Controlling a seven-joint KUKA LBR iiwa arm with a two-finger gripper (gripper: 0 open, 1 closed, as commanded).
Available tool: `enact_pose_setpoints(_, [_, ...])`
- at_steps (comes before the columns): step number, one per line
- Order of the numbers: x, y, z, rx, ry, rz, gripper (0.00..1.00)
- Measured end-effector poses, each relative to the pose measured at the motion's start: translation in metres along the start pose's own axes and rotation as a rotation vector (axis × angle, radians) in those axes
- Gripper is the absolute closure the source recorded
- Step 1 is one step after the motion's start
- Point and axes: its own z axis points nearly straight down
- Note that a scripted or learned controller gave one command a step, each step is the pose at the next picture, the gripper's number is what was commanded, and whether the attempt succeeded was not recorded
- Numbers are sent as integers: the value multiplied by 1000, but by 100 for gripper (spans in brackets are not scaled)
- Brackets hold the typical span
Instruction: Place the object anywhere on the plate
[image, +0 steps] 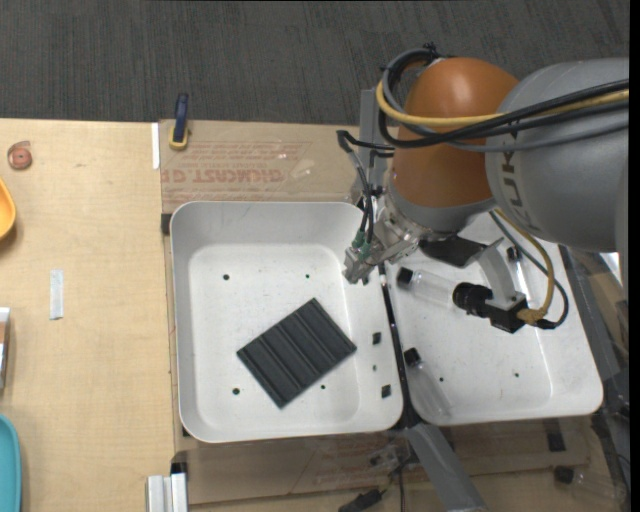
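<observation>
The dark ribbed plate (297, 352) lies flat in the left bin (215, 250), turned on a diagonal and a little near of the bin's middle, with bare white floor on all sides of it. Nothing rests on it, so the placing is judged not yet done.

The object itself is hard to pick out. A pale translucent piece (432, 292) lies in the right bin (520, 390), just under the wrist, and may be it, but the view is too unclear to be sure.

The hand (359, 264) hangs at the far right corner of the left bin, close to the wall the two bins share and apart from the plate. Whether it is released or clenched cannot be told, and no object can be made out in it.

To do this step well, the program should first make sure it truly has the object. The hand then needs to travel left and nearer until it stands over the plate's middle rather than an edge, since the plate is narrow across its diagonal. It should come down low before letting go, because the ribs could let a dropped thing roll or bounce off onto the bin floor.

The grey arm (560, 150) reaches in from the right. Around the bins, the worktop (90, 350) carries a cardboard sheet (245, 165) on the far side, with a blue clamp (180, 120) at its corner.
</observation>
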Motion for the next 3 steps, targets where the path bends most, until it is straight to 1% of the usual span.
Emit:
enact_pose_setpoints(1, [-9,-87,-43,-2,0,-244,100])
enact_pose_setpoints(2, [54,-42,8,0,0,-215,100])
enact_pose_setpoints(3, [59,-50,-67,-3,-2,-284,100])
